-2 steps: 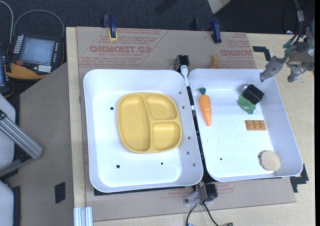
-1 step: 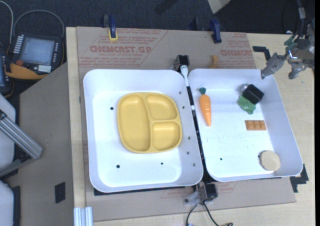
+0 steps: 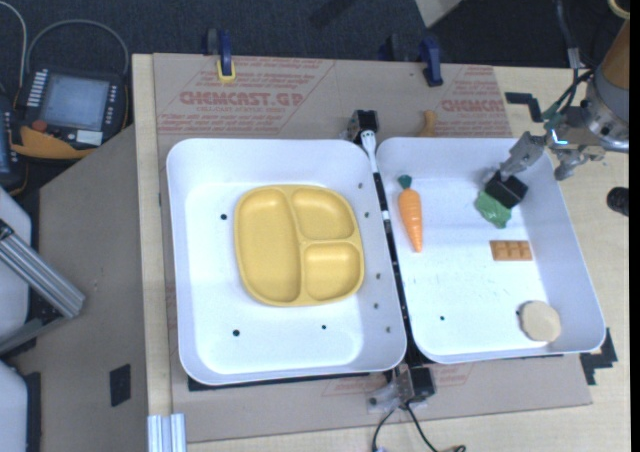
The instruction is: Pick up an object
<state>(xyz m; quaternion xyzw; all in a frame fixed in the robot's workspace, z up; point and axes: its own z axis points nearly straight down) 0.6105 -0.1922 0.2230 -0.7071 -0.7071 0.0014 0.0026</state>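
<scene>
The right bin [image 3: 470, 335] holds several small things. An orange carrot with a green top [image 3: 410, 218] lies near the bin's left wall. A green object [image 3: 490, 208] sits in the upper right part. A brown rectangular cracker [image 3: 511, 251] lies just below the green object. A round beige biscuit [image 3: 540, 321] rests at the lower right corner. My gripper [image 3: 568, 156] hangs over the bin's far right edge, up and to the right of the green object, with nothing seen held in it.
The left bin [image 3: 200, 330] carries a yellow divided plate [image 3: 298, 243] in its middle. A black divider strip [image 3: 382, 210] runs between the bins. Blue clamps [image 3: 225, 50] stand at the board's back edge.
</scene>
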